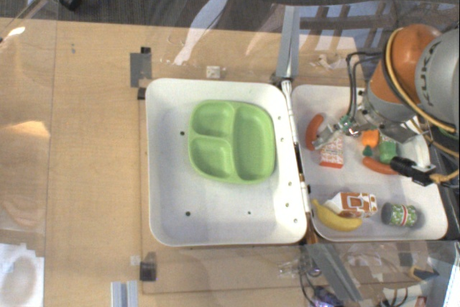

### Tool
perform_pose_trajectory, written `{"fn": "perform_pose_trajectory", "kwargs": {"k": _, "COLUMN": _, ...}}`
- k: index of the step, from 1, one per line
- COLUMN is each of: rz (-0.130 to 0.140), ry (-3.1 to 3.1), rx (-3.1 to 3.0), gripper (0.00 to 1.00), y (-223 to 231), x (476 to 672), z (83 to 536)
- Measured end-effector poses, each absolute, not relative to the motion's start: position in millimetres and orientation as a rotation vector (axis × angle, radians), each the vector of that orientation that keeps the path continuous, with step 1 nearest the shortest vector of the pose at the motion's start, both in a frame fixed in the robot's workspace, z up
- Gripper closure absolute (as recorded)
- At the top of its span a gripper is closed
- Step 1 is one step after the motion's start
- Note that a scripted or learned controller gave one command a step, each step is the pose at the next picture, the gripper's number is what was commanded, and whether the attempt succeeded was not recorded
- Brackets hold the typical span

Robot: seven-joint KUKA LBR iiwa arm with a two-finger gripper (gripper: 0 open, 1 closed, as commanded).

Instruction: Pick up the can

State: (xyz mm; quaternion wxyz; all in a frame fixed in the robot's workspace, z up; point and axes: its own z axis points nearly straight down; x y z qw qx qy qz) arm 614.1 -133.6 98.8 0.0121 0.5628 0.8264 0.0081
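The can lies on its side in the front right corner of the right bin; it is grey-green with a red patch. My gripper hangs over the back left part of that bin, well behind and left of the can. It sits just above a small red and white carton and beside a red oblong item. The grey arm with its orange band reaches in from the right.
A banana and a brown and white carton lie just left of the can. Orange, green and red-orange toy foods lie under the wrist. The left bin holds a green divided plate.
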Motion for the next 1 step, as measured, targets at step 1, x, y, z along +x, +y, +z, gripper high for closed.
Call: {"fn": "perform_pose_trajectory", "kwargs": {"k": 1, "rz": -0.004, "ry": 2.666, "rx": 1.672, "gripper": 0.00, "y": -139.2, "x": 668.9, "z": 96.1}}
